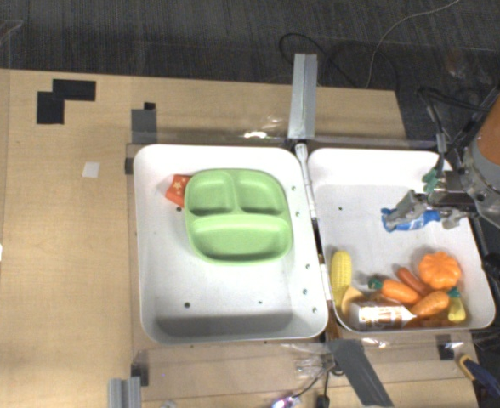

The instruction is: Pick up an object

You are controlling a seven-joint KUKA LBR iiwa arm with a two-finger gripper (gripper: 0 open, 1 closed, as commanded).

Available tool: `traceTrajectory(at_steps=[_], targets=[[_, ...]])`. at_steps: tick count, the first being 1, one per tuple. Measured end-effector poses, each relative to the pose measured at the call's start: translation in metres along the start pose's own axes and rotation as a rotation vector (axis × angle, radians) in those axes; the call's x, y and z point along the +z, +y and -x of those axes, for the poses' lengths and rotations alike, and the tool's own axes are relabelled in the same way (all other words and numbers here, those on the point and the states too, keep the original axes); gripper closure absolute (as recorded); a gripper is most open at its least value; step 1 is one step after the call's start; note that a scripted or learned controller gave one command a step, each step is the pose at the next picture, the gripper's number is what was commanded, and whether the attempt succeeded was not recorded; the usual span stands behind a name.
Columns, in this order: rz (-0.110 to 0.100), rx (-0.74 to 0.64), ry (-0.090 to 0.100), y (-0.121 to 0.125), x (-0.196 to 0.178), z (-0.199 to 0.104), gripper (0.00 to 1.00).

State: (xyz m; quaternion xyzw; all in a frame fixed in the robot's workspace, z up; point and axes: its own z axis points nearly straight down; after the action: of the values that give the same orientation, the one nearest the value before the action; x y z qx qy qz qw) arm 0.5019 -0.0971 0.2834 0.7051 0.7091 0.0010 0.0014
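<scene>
My gripper reaches in from the right and hangs over the upper right part of the right bin. A small blue thing sits right at its tip; whether it is held or lies on the bin floor is unclear. Along the bin's front lie a yellow corn cob, an orange pumpkin, two carrots, a small bottle with a white label and a yellow piece. These toys are below the gripper in the view, apart from it.
The left bin holds a green divided plate with a red item poking out at its left edge. A metal post stands behind the bins' shared wall. Cables hang at the right.
</scene>
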Motion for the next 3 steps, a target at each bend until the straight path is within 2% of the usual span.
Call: traceTrajectory(at_steps=[1, 2, 3], targets=[[0.0, 0.0, 0.0, 0.0, 0.0, 0.0, 0.0], [-0.001, 0.002, 0.0, 0.013, 0.064, 0.059, 0.0], [0.003, 0.092, 0.0, 0.043, 0.188, 0.095, 0.0]])
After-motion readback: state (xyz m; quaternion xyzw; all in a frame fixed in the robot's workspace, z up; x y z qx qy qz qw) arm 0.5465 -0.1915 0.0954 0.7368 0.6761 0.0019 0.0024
